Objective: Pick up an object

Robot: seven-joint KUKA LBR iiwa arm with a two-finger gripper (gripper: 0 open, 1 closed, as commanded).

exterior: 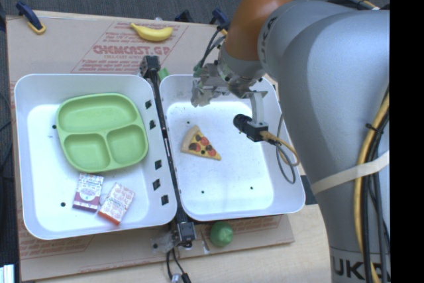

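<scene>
A toy pizza slice [200, 144] lies flat near the middle of the right bin [285, 192]. My gripper [226, 108] hangs over the back part of that bin, behind and slightly right of the slice and apart from it. Its fingers stand apart, one grey finger [198, 95] at the left, with nothing between them. The left bin [26, 162] holds a green divided plate [101, 130] and two small printed packets [88, 192] [116, 202] near its front.
A toy banana [152, 30] lies on the cardboard behind the bins. A green ball [222, 233] sits on the bench in front of the right bin. A black divider strip [162, 142] runs between the bins. The arm's bulk covers the right side.
</scene>
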